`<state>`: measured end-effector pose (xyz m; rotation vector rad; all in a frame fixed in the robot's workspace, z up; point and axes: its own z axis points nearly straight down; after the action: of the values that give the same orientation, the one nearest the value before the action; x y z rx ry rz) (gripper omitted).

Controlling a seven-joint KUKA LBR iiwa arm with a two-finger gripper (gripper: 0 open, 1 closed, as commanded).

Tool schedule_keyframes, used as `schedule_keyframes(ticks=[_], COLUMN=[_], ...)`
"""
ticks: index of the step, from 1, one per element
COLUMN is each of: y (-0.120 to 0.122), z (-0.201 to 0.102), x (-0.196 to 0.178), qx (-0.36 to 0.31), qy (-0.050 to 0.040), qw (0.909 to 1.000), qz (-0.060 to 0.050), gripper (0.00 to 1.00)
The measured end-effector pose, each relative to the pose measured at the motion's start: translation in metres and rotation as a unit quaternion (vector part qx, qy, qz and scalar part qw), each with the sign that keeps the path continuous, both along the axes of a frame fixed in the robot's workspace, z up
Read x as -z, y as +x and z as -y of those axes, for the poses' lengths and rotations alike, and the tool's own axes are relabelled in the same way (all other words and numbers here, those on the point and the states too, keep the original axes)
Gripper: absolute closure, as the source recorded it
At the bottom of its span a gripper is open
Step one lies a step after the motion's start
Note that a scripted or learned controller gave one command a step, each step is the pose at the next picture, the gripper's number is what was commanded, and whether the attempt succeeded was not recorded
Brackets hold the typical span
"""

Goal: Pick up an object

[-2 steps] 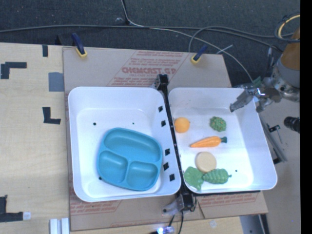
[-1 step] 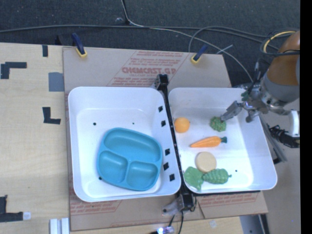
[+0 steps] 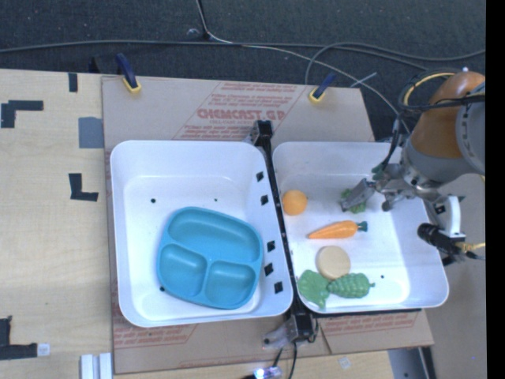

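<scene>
Grey arm [image 3: 442, 148] with its orange band enters from the right and bends down over the right bin [image 3: 410, 290], wrist angled toward the bin's upper middle. Its tool [image 3: 371, 196] hangs low over the bin floor, and a small dark grey-green object [image 3: 353, 200] sits at the fingertips; I cannot tell whether the fingers grip it or merely touch it, nor whether they are apart or closed. Just below lies a toy carrot [image 3: 335, 230], lying crosswise with its green end to the right. An orange ball [image 3: 294, 203] rests near the divider, a tan round disc [image 3: 333, 261] lies lower, and green leafy toy vegetables [image 3: 331, 287] lie along the bin's near wall. The left bin [image 3: 134, 172] holds a blue divided plate [image 3: 209, 257]. Both bins sit on the cardboard-covered worktop [image 3: 237, 109].
</scene>
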<state>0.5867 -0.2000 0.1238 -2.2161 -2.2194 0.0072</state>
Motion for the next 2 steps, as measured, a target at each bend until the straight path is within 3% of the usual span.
schedule_keyframes(ticks=[1, 2], y=[0.002, 0.003], z=[0.0, -0.007], x=[-0.013, -0.075], qx=[-0.001, 0.0], qy=[-0.0004, -0.0006], qw=[1.0, 1.0], qz=[0.003, 0.006], gripper=[1.0, 1.0])
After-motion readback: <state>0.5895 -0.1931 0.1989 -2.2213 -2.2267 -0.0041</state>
